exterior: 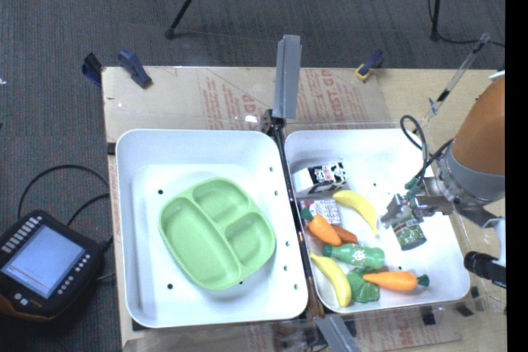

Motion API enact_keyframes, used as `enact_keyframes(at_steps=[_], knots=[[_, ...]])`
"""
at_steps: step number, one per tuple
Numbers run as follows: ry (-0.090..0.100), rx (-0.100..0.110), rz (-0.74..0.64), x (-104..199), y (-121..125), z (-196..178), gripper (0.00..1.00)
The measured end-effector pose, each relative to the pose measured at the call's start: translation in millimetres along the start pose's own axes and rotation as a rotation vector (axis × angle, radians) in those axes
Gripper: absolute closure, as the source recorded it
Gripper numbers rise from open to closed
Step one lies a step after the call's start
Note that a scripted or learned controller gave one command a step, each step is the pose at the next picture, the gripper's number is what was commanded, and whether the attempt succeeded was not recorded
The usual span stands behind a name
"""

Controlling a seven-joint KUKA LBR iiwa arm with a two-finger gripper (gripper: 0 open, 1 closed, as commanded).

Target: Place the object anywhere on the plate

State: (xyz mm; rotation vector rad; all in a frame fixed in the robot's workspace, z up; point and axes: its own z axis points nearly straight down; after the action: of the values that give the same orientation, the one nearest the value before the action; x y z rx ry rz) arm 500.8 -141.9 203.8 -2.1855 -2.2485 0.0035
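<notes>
Gripper (406, 220) hangs at the right of the frame over the right bin (445, 177), clamped on a small dark can (410, 234); green plate (217, 233) lies in the left bin (132, 177).

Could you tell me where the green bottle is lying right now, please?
The green bottle lies in the right bin, near its front, between the two bananas and just above the front carrot.

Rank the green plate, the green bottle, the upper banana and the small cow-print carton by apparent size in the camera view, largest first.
1. green plate, by far the largest.
2. green bottle and upper banana: these look about alike, so no ranking between them.
3. cow-print carton, the smallest.
</notes>
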Motion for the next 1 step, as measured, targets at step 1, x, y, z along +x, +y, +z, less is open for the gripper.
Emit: enact_keyframes(at_steps=[1], knots=[[-0.002,0.000,-0.192,89.8,18.3,-38.9,1.00]])
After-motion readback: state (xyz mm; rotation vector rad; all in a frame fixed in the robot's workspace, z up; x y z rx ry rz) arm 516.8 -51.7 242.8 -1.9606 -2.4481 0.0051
